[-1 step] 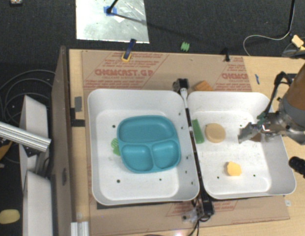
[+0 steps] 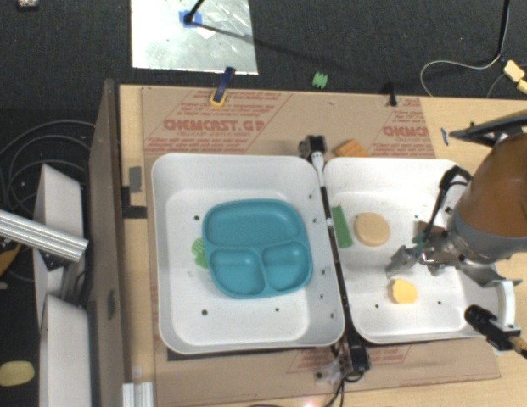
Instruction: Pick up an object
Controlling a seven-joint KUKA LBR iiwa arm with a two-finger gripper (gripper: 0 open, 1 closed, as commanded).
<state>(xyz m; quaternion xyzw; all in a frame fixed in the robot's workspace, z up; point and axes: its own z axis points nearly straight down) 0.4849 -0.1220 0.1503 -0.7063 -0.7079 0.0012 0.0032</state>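
Yellow and small, a rounded piece [image 2: 404,292] lies on the floor of the right bin [image 2: 365,329], toward its near edge, and just above it the pincer [image 2: 401,261] hangs low, its pale fingers [image 2: 397,263] slightly parted with nothing between them. From where I stand the tips look close to the yellow piece but apart from it. A tan round disc [image 2: 371,229] sits farther back in the same bin, near the middle, and a green strip [image 2: 340,225] lies against the bin's left wall beside the black divider. The grey arm with its orange band [image 2: 501,193] reaches in from the right and covers that bin's far right part. In the left bin [image 2: 174,312] a teal tray [image 2: 255,246] with three compartments rests in the middle, and a bit of green [image 2: 198,248] pokes out at its left edge. Both bins stand on the bench [image 2: 246,117], which is covered with printed brown cardboard.
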